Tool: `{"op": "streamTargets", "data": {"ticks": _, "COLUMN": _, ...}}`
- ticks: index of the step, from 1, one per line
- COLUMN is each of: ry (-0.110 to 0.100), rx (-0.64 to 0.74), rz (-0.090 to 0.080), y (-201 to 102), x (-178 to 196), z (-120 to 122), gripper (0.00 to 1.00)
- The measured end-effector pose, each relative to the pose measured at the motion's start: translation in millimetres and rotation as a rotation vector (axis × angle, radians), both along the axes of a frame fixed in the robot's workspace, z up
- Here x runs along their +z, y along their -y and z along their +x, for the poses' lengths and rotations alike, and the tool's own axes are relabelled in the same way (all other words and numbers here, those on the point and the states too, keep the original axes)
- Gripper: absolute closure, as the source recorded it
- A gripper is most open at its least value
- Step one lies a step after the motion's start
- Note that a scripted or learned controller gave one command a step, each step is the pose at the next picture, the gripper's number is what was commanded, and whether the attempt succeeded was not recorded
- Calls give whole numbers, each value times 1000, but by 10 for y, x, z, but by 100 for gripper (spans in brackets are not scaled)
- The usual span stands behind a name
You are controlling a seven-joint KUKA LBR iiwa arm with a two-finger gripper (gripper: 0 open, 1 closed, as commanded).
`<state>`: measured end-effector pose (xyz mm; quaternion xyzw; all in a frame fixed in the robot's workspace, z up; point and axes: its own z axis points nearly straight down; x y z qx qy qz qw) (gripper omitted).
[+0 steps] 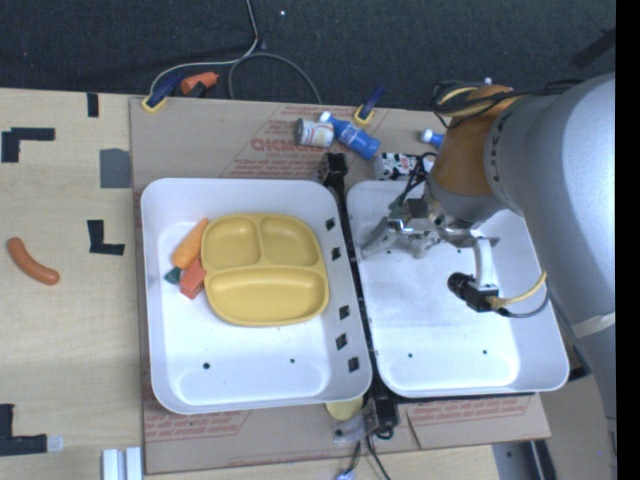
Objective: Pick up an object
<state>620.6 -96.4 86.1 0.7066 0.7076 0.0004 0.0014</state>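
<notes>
The grey arm with its orange band (pixel 465 158) is reaching into the right shallow white bin (pixel 450 353), its gripper (pixel 385 236) hovering low near that bin's left wall; whether anything is clamped I cannot tell. In the left shallow white bin (pixel 240 373), a yellow three-compartment plastic plate (pixel 265 268) is lying, with an orange carrot-shaped toy (pixel 188 245) touching its left edge. An orange sausage-shaped toy (pixel 32 260) is resting on the counter (pixel 60 348), well apart.

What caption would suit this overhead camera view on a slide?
Robot arm reaches over the right bin; a yellow divided plate and carrot sit in the left bin.
</notes>
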Motion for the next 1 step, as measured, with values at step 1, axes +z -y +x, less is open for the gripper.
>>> {"op": "streamTargets", "data": {"ticks": 1, "ry": 2, "rx": 2, "rz": 0, "y": 161, "x": -7, "z": 503, "gripper": 0}}
